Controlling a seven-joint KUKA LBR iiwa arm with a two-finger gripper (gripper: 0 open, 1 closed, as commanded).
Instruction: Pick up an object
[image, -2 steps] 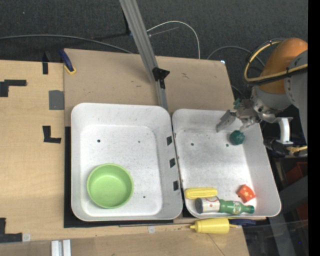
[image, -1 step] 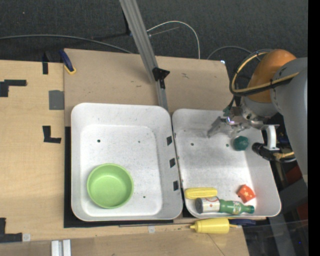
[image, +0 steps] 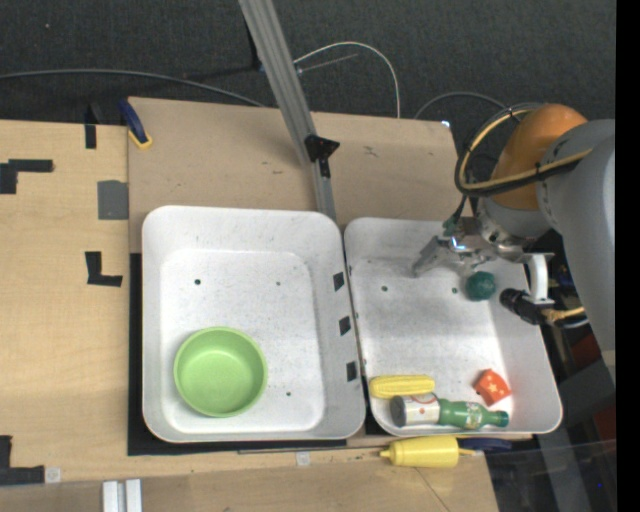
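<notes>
Hovering gripper (image: 452, 258) seemingly touches the green ball (image: 480, 286).

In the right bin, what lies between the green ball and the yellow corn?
Nothing in the camera view: between the green ball and the yellow corn there is bare white floor of the right bin.

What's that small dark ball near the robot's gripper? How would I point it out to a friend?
Start at the right-hand white bin, the one the grey arm reaches into. Near its far right corner, just beside the gripper, lies a small dark green ball. It is the only round, dark thing there; the yellow corn, the green bottle and the little red block all lie along the near edge.
</notes>
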